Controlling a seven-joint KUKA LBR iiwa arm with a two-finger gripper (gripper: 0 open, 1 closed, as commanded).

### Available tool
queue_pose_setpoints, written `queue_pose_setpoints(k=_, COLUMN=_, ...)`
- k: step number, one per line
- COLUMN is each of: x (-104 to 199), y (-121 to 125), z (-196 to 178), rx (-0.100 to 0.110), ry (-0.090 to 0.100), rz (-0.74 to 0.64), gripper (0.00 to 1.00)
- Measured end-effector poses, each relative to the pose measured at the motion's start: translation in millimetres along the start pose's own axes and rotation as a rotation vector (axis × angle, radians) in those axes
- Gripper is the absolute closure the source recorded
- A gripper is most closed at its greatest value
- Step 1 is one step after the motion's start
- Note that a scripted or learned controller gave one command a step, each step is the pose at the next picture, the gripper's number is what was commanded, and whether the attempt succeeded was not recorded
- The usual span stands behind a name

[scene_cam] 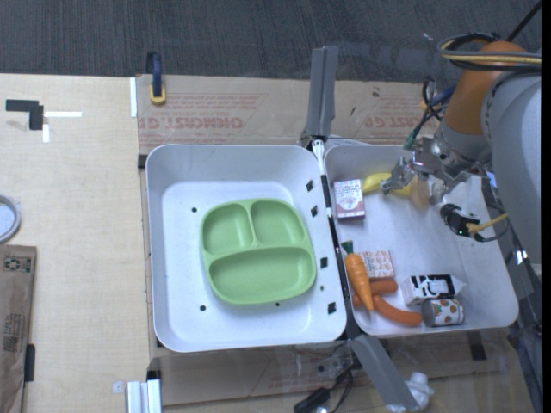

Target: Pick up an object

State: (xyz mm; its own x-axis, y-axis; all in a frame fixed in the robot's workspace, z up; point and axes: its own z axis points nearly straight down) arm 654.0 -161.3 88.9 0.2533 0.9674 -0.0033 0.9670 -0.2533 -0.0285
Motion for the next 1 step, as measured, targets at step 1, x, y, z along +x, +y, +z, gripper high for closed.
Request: queue_pose_setpoints(k=1, x=1.3, y=0.4, z=-5.9, rx=0.0, ry=-0.002, rz=-0.005, gripper=1.0)
